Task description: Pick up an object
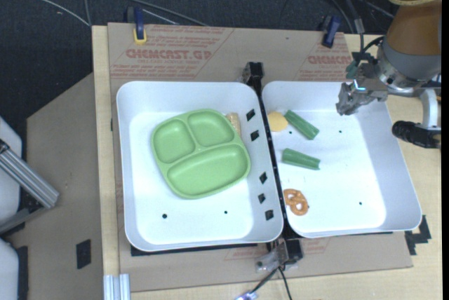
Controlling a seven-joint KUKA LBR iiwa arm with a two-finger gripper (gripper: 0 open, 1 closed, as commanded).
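Looking down at a slant on two shallow white bins set side by side: left bin [140, 151] carrying a green divided plate [201, 153], its two small compartments toward the far side and the large one nearer, with a tan slip of something, too small to name, tucked at its far right corner just beside the divider. Right bin [379, 186] carrying the loose pieces, all gathered toward its left half near the divider, probably where they came to rest rather than by arrangement: a yellow rounded piece [278, 122] at the far left, touching or just beside one green stick [302, 125]; a second green stick [301, 159] nearer, apart from the first; a small pretzel [296, 202] nearest of all. Long axes readable for both sticks: far one running diagonally, from far-left down to near-right; near one lying almost crosswise to the bin, tilted only slightly the same way. Gripper [349, 101] hanging over the far part of the right bin, reached in from the right, right of the far stick and apart from it, nothing seen between its tips. Jaw spread impossible to tell at this size and angle. Judged from position alone: far stick the likeliest target, not yet touched.
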